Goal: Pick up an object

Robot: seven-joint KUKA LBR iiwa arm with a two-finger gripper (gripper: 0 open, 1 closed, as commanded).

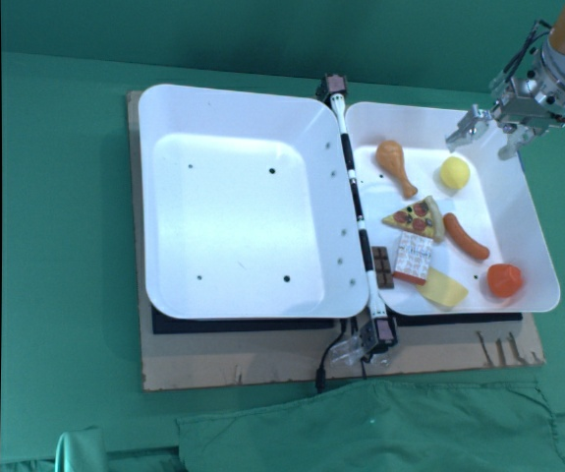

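The right bin (533, 226) holds several toy foods: a chicken drumstick (396, 165), a yellow lemon (454, 173), a pizza slice (419, 217), a sausage (466, 237), an orange tomato (504, 280), a cheese wedge (443, 289), a chocolate bar (382, 266) and a white patterned card (414, 257). My gripper (488, 138) hangs above the bin's far right corner, just up and right of the lemon. Its fingers are spread open with nothing between them.
The left bin (164, 126) lies beside the right one, with a black-and-white rod (351, 180) along the seam between them. Both rest on a cardboard sheet (262, 370) over green cloth.
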